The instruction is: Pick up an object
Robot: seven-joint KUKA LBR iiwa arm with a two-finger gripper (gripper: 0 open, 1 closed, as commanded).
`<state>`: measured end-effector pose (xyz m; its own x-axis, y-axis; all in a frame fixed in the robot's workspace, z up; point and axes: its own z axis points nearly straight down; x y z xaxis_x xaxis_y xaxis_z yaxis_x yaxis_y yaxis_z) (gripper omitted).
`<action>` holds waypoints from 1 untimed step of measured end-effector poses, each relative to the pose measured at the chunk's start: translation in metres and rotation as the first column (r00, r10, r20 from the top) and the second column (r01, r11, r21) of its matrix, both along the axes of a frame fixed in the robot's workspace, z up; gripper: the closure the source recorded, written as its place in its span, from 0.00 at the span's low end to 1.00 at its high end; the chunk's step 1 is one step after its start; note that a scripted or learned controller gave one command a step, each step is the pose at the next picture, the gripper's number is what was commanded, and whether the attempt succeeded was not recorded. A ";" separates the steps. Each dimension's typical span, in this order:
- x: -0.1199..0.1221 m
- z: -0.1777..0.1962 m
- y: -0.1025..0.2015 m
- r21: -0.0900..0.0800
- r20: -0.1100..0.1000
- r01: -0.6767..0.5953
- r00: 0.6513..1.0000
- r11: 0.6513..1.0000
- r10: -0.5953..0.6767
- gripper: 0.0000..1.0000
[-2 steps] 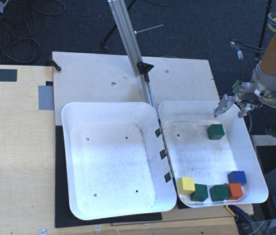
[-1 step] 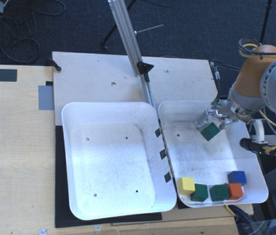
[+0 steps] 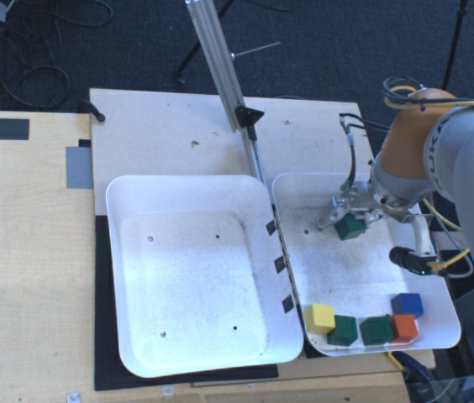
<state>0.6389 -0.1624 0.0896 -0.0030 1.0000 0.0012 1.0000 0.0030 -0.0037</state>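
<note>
Left bin (image 3: 136, 200): shallow, white, speckled with dark flecks. It sits on the pale worktop (image 3: 27, 250), which carries a few grey patches at far left. Dark carpet and loose cables lie behind the worktop.

Between the bins a slanted aluminium rail (image 3: 220, 65) runs up toward the top of the view, with a black clamp partway along it.

Right bin (image 3: 447, 330): along its near edge, a row of blocks. Yellow block (image 3: 320, 316), then dark green block (image 3: 343, 330), second green block (image 3: 376, 330), orange block (image 3: 404, 327), and a blue block (image 3: 407, 304) just behind the orange one.

Further back in the right bin, my gripper (image 3: 350, 222) is closed on a green block (image 3: 350, 226); the block sits between my fingers. It looks like a small dark-green cube, tilted, one corner toward the near side. It is about as wide as it is long, so I read no long axis. Whether it touches the bin floor, I cannot tell.

My grey arm with its orange band (image 3: 409, 141) comes in from the right edge.
</note>
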 end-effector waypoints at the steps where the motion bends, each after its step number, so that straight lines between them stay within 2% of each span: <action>1: 0.000 0.010 -0.002 0.000 -0.001 0.004 1.000 1.000 -0.004 1.00</action>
